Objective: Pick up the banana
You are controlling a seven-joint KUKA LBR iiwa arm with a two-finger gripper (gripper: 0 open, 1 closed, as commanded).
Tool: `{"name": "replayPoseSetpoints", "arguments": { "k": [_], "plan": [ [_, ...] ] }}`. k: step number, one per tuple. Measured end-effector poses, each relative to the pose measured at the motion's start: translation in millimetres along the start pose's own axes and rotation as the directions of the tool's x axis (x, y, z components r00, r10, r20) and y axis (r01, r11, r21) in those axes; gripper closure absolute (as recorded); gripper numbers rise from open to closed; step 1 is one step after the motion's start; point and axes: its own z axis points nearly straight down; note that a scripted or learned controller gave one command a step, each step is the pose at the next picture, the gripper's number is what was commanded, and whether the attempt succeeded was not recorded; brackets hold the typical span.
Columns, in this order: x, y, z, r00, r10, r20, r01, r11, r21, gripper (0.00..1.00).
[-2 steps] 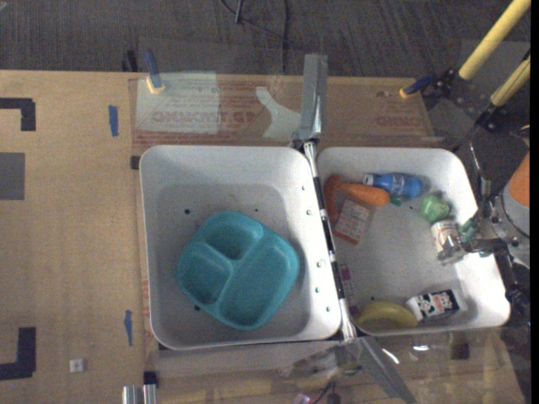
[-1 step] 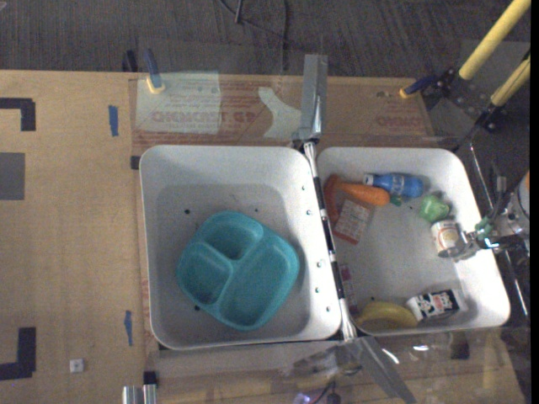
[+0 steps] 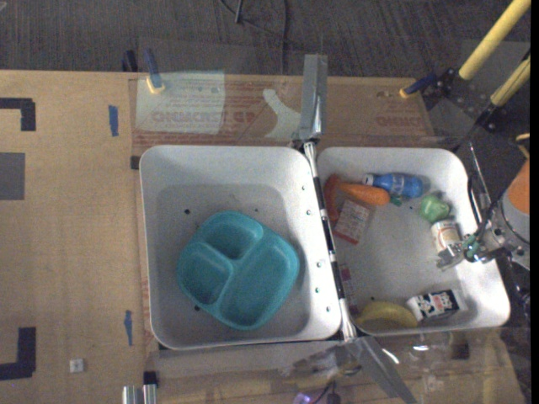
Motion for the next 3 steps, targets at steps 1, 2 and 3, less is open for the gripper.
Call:
{"name": "replayPoseSetpoints", "arguments": {
  "k": [1, 2, 3],
  "plan": [
    [-1, 0, -10, 1.000, 0.003, 0.002, -0.003, 1.000, -0.003, 1.00],
    [22, 22, -41, 0.999, -0.042, 0.003, 0.042, 0.999, -0.003, 1.00],
    [-28, -8, -44, 0.975, -0.223, 0.005, 0.223, 0.975, -0.003, 1.00]
  ]
}}
